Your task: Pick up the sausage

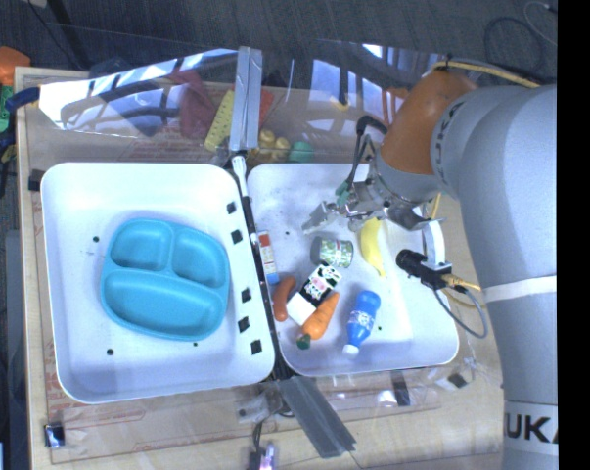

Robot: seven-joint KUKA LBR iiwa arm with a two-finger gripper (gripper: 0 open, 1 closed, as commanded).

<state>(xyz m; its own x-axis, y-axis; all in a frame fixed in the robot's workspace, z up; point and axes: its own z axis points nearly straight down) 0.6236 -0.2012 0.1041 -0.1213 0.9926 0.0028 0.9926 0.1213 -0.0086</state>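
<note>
The sausage is a short reddish-brown piece lying in the right bin, near its left wall. Against it sit a black-and-white carton and an orange carrot. My gripper hangs over the upper middle of the right bin, above a small green can. It is well up and to the right of the sausage and apart from it. Nothing shows in its grasp.
A yellow banana lies right of the can, and a blue bottle lies near the bin's front. The left bin holds a blue divided tray. Toys lie behind the bins. My arm covers the right side.
</note>
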